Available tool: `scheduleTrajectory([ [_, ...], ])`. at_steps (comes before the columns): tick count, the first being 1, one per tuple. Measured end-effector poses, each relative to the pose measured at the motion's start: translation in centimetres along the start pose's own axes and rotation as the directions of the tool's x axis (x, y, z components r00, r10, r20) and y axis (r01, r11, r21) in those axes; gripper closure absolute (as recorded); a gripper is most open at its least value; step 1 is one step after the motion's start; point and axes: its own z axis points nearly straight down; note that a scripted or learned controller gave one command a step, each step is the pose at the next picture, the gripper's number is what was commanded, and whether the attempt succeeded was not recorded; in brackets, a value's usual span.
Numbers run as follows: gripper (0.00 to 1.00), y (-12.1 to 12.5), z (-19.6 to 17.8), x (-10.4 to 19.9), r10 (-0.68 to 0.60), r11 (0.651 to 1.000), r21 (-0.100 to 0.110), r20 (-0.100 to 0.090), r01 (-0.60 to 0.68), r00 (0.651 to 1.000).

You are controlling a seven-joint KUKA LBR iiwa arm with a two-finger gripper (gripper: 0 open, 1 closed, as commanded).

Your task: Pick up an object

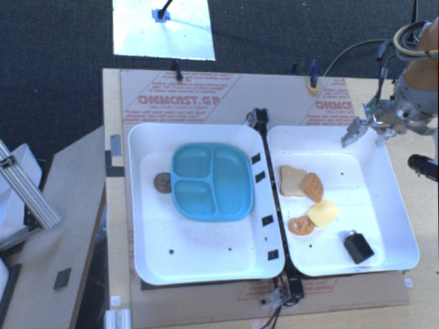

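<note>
Overhead, the gripper point(368, 130) hangs open above the right bin's point(391, 184) far rim.

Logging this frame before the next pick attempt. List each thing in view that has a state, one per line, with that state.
end effector: above the right bin's far rim, fingers apart, holding nothing
blue divided plate: flat in the left bin, right side up
brown disc: flat, against the plate's left edge
bread slice: flat in the right bin
waffle piece: overlapping the bread slice
yellow chip: touching the pretzel
pretzel: lying flat
black block: lying apart from the food
</note>
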Motion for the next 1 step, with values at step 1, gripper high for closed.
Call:
scheduleTrajectory([
  [1,0.00,0.29,-0.88,0.06,-0.003,1.000,-0.013,0.003,0.003,1.000],
])
